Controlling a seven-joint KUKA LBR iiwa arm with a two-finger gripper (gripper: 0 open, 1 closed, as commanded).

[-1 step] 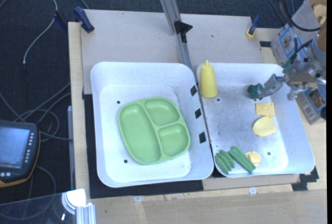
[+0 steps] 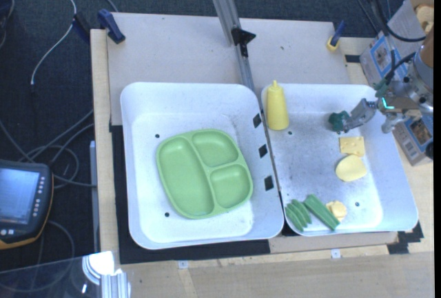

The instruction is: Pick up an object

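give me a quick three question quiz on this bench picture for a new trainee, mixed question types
1. True or false: the green divided plate lies in the same bin as the yellow bottle.
2. Which lies nearest the claw? A. green bean pods B. dark green object C. green divided plate
3. Fill in: the green bean pods lie along the right bin's ____ edge in the camera view.

Key: 1. false; 2. B; 3. bottom
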